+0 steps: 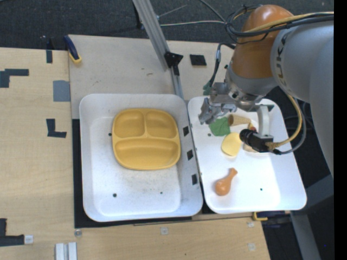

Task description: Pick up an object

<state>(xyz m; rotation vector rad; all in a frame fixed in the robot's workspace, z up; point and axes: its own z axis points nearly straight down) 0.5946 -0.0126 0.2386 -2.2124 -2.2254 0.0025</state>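
My gripper [208,114] hangs over the far left corner of the right bin [282,191], with the orange-banded wrist above it. A green piece [220,127] lies just right of and below the gripper, partly covered by it. I cannot make out any object held in the gripper. A pale yellow piece [231,144] lies beside the green one, and a small tan piece [239,120] sits behind it. An orange drumstick-shaped toy [225,182] rests nearer the front of the same bin.
The left bin [97,188] holds a yellow divided plate [146,138]. A slanted metal pole [154,28] stands behind the bins. Black cabling [257,141] from the arm loops low over the right bin's middle.
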